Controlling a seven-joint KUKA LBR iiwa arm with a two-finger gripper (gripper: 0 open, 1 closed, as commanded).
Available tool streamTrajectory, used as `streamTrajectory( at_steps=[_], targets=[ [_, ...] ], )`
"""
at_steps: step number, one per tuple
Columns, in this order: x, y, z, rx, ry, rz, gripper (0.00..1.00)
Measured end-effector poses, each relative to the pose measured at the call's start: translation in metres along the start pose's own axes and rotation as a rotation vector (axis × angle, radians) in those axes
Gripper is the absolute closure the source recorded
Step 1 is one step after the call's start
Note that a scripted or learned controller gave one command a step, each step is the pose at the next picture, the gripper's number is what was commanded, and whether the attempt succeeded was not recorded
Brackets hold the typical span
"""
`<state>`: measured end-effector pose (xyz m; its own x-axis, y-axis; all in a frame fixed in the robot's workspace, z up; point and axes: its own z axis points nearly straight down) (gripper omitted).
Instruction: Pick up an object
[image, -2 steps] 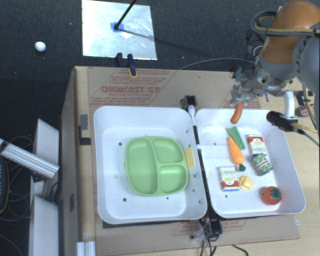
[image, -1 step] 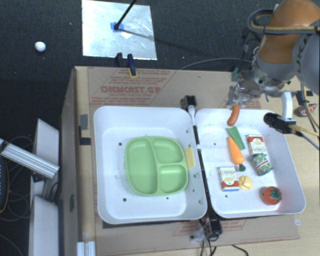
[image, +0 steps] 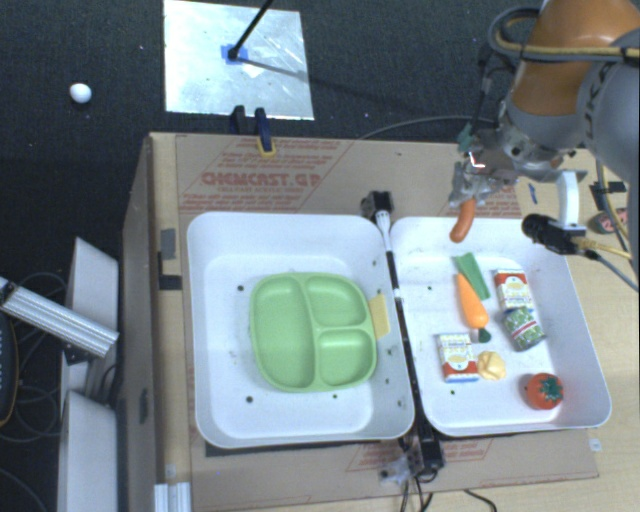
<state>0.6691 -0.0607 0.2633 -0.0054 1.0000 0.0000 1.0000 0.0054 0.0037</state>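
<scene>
While two white bins are borne side by side on the tabletop (image: 300, 170), a green divided tray (image: 312, 331) is seen in the left bin (image: 215, 300), the right bin (image: 580, 330) is strewn with toy foods, a small sausage (image: 461, 222) is gripped between the closed fingers of the tool (image: 470, 195), lifted above the right bin's far edge.

A small orange-brown sausage (image: 461, 222), elongated and rounded at both ends, hangs nearly upright with a slight tilt, its upper end between the fingers of the hand (image: 470, 195). It sits above the far left corner of the right bin (image: 585, 330), clear of the items lying on the bin floor. Its lower end points down toward the bin, near the divider between the two bins.
</scene>
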Motion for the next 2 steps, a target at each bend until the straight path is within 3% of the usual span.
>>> streamTrajectory(
  at_steps=[2],
  targets=[
    [0.080,-0.010,0.037,0.003,0.001,0.000,1.00]
  ],
)
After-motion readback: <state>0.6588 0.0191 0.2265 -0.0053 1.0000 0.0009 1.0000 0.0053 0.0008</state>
